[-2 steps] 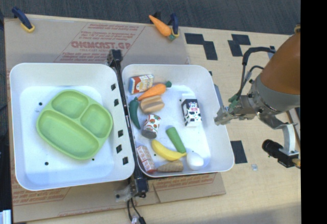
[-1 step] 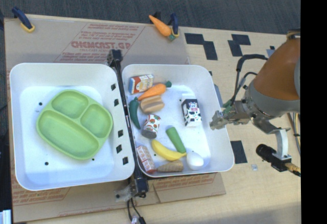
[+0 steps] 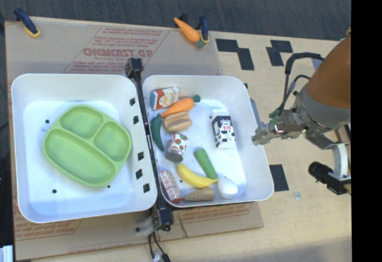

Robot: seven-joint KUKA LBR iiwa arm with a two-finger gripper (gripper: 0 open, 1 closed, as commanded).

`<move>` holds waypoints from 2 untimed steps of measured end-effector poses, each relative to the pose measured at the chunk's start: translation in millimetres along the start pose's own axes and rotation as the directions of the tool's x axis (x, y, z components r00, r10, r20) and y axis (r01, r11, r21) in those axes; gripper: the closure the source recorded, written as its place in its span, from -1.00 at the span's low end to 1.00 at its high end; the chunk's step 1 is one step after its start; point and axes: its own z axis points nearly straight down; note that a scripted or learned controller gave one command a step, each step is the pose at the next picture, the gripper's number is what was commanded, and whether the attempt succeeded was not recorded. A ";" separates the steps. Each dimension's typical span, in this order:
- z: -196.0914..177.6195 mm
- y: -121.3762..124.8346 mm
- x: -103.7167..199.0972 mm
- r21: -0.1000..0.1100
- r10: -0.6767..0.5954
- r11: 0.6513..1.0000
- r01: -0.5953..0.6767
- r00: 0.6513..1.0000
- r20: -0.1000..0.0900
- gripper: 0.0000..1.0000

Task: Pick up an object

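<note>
The gripper (image 3: 261, 135) hangs outside the right bin (image 3: 253, 162), at its three o'clock edge; I cannot tell its state. The toy food, milk carton (image 3: 223, 131) nearest, lies loose for grabbing; nothing is picked.

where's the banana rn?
The banana lies near the front of the right bin, just below the green cucumber and left of the white egg.
</note>
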 end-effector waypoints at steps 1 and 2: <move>40.4 -1.2 1.0 0.005 -0.002 1.000 0.002 1.000 -0.001 1.00; 8.2 -0.1 0.1 0.001 0.000 1.000 0.000 1.000 -0.001 1.00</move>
